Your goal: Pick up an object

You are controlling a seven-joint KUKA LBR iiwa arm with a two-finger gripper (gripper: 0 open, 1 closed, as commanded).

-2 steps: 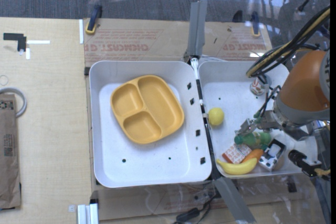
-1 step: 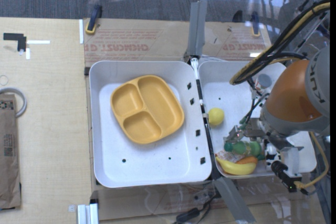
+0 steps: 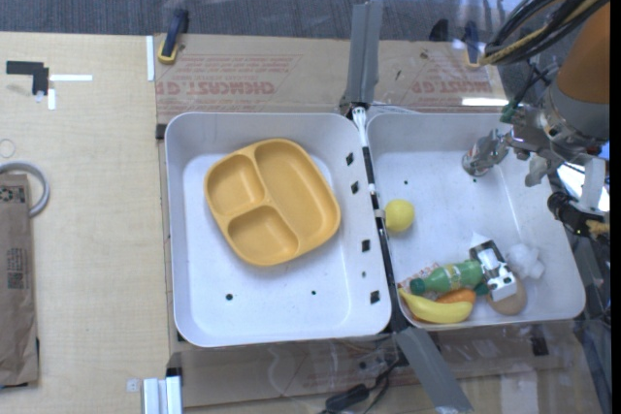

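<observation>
Yellow ball lies at the left wall of the right bin, apart from my jaws, which hang over the bin's upper right part, and whether they are released or clenched I cannot tell.

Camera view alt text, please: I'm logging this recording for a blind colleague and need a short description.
A grey robot arm reaches in from the right, its gripper hanging over the right white bin. That bin holds a yellow ball and, at its near edge, a pile with a banana and a green bottle. The left white bin holds a yellow divided plate.
</observation>
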